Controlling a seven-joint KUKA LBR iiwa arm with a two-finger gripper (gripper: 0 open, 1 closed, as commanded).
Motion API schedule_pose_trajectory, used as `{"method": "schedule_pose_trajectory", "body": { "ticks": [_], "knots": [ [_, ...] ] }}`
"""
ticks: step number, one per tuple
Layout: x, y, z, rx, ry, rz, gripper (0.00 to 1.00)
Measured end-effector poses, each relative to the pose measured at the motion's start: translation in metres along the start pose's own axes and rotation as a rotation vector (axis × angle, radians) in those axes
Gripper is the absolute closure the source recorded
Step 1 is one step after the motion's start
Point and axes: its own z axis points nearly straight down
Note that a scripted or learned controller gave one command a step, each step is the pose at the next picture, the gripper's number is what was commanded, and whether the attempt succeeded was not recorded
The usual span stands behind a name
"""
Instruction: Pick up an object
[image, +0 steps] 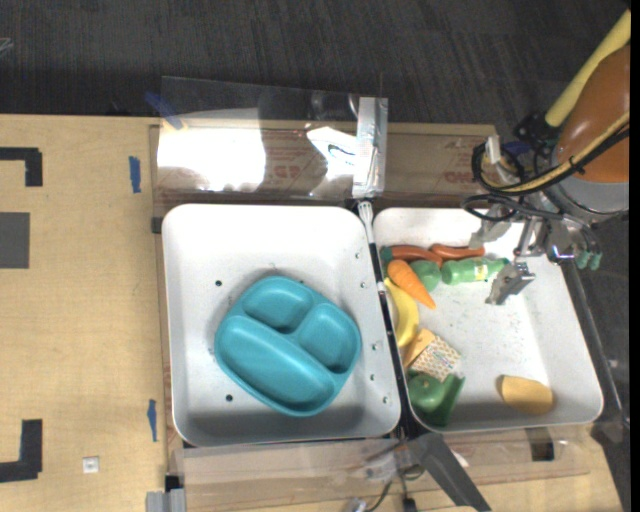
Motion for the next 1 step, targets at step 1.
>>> {"method": "schedule_pose_trajectory", "body": {
  "ticks": [1],
  "knots": [
    [0.0008,-0.0173,0.0773,-0.002,0.006,-0.102,0.0]
  ]
}}
